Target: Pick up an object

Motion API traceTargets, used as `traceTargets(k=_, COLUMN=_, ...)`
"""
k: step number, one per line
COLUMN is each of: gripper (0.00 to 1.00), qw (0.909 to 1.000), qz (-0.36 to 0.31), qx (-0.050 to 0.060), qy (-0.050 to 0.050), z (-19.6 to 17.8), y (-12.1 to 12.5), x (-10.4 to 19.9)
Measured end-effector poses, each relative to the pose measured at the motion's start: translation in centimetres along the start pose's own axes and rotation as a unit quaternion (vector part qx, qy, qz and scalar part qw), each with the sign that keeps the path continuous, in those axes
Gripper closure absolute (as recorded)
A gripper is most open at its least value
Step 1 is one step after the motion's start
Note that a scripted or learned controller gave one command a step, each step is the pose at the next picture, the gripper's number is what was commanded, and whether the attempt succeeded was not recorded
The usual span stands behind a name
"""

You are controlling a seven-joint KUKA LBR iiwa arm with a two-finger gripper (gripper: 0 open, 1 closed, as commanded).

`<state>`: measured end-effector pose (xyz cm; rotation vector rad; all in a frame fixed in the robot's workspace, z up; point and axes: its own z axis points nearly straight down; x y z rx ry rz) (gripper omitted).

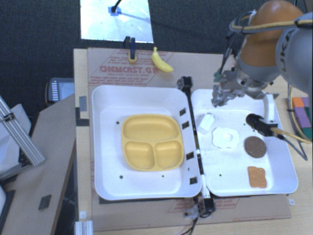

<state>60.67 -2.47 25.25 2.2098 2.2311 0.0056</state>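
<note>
Gripper (220, 98) is over the back-left of the right bin (230, 185), with nothing seen in it. Released or clenched: cannot tell. Nearest target is the small white block (206, 123), just in front of it. It's chunky with rounded edges and probably the easiest grab. Best to drop straight down centred on it, straddle the short sides, and stay off the bin wall. The others lie flat: white blob-shaped piece (225, 138), brown matte disc (255, 147), tan toast-like slab (257, 176). All look thin, likely hard to pinch.
</note>
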Motion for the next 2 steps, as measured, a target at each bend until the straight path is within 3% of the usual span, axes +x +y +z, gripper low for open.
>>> traceTargets(k=2, gripper=1.00, qw=1.0000, qz=0.000, qx=0.001, qy=0.000, z=1.5, y=2.6, x=11.6)
